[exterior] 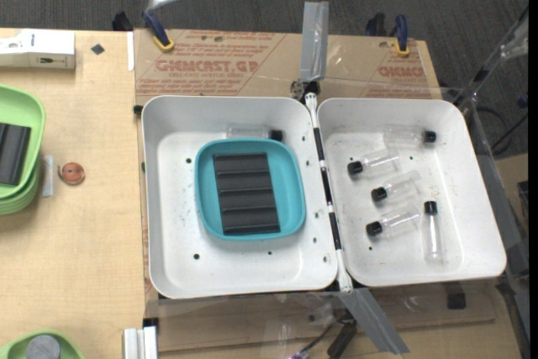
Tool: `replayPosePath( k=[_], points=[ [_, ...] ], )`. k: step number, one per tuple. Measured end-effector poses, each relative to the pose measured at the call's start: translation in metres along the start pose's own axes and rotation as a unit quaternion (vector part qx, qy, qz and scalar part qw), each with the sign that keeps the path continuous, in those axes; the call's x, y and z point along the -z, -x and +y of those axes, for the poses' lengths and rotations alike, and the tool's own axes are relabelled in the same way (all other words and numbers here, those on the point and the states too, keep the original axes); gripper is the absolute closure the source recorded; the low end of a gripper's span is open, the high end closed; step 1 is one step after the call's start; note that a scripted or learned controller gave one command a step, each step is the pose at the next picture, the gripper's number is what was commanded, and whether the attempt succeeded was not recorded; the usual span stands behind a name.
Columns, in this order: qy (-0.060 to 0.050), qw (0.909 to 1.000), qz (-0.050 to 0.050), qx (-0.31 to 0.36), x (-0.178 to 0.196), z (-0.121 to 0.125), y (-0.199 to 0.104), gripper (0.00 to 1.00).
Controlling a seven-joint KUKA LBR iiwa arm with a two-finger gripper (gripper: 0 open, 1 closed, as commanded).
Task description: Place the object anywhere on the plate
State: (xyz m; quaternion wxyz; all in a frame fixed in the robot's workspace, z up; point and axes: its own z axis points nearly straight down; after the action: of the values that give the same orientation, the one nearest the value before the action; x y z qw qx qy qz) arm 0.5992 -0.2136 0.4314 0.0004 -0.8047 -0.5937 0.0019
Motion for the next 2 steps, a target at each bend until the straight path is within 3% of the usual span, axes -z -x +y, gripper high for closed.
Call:
replayPosePath(
  k=[2],
  points=[
    [0.0, 1.0, 0.0, 0.0, 0.0, 0.0, 0.0, 0.0]
  ],
)
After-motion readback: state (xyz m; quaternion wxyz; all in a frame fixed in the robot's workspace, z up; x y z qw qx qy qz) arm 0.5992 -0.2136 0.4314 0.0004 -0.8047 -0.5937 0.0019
